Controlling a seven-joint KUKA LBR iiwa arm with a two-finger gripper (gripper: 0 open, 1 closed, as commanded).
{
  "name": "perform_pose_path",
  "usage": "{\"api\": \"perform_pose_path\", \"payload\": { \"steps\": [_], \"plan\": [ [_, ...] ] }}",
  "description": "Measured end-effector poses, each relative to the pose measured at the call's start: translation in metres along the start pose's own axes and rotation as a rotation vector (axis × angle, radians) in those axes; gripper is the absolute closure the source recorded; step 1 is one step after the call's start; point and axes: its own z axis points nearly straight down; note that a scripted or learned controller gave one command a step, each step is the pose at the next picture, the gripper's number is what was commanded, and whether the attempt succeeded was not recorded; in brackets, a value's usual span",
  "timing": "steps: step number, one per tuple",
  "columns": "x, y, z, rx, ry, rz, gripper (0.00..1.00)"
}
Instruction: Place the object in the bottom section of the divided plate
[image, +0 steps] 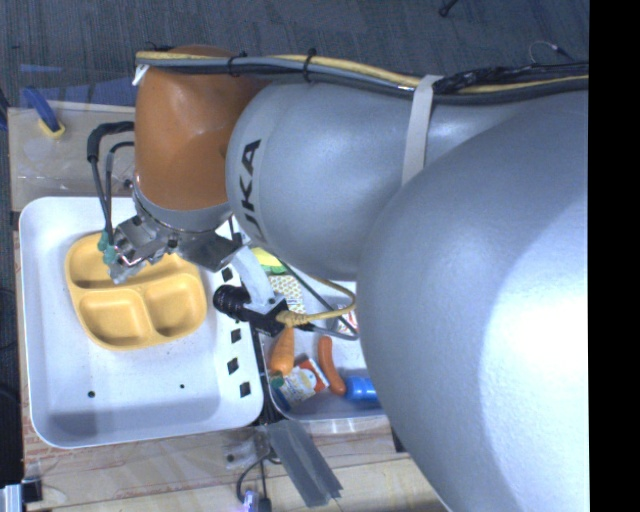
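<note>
Grey KUKA iiwa arm (480, 260), nearest the lens, reaching in from the right; orange band (185, 125) above the wrist. Gripper (128, 255) low over the yellow divided plate (140, 300) in the left white bin (130, 400), at the plate's upper section. A small green object (103, 243), possibly the task's object, shows at the fingertips; its long axis and heading cannot be read. Whether the fingers are spread or pinching cannot be told. Judged step: carry or release over the plate. Next move: shift toward the bottom section, nearer the lower edge. Right bin (320, 415) holds a carrot-like item (283, 350) and clutter
</note>
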Motion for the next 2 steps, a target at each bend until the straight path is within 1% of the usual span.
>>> {"api": "perform_pose_path", "payload": {
  "steps": [1,2],
  "plan": [
    [-0.0152,0.014,-0.0052,-0.002,0.0,-0.106,1.0],
    [-0.0152,0.014,-0.0051,-0.002,0.0,-0.106,0.0]
  ]
}}
